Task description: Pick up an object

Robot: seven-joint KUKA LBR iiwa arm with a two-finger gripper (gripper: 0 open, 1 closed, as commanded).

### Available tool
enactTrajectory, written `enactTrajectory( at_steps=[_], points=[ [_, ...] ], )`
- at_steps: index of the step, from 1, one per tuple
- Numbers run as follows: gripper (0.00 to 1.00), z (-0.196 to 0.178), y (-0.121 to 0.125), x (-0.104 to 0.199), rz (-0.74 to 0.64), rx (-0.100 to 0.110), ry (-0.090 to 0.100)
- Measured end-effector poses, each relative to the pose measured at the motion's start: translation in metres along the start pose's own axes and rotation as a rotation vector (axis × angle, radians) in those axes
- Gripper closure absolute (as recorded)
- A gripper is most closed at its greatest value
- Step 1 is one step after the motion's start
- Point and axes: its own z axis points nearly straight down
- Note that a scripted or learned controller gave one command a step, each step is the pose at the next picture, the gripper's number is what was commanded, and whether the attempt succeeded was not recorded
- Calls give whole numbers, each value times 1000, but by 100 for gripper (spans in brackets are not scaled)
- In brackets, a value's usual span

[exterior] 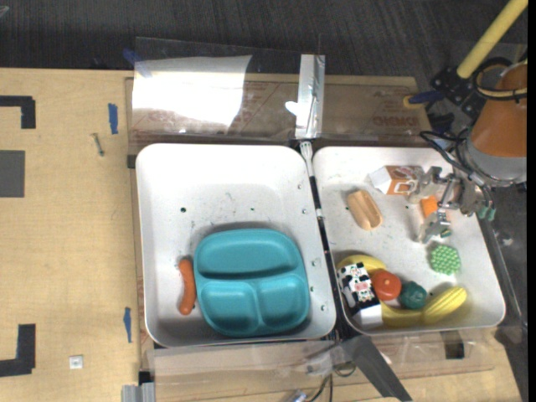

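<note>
My gripper [433, 216] is low over the upper right part of the right bin [335, 170], under the orange-banded wrist. A small orange piece [429, 205] lies right at the gripper; whether it is held is unclear. Just left of it are a white and orange box [396, 179] and a tan bun-shaped piece [363, 209]. A green bumpy ball [445, 260] lies just below the gripper. Along the bin's front edge sit a black and white block [358, 286], a red ball [387, 286], a teal ball [412, 294] and a yellow banana [444, 302].
The left bin [167, 182] holds a teal divided plate [249, 281] and an orange sausage-shaped piece [186, 286] at its left side. A clear plastic sheet [193, 90] and a metal divider [310, 95] stand behind the bins. Cables and a yellow rod [494, 28] are at the upper right.
</note>
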Motion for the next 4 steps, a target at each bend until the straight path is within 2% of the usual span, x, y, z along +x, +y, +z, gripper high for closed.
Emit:
enactTrajectory(
  at_steps=[1, 2, 3, 4],
  points=[
    [0, 0, 28, 6, 42, 9, -9],
    [100, -13, 32, 1, 40, 6, -32],
    [0, -9, 31, 6, 40, 4, -9],
    [0, 2, -4, 31, 65, 0, -25]
  ],
)
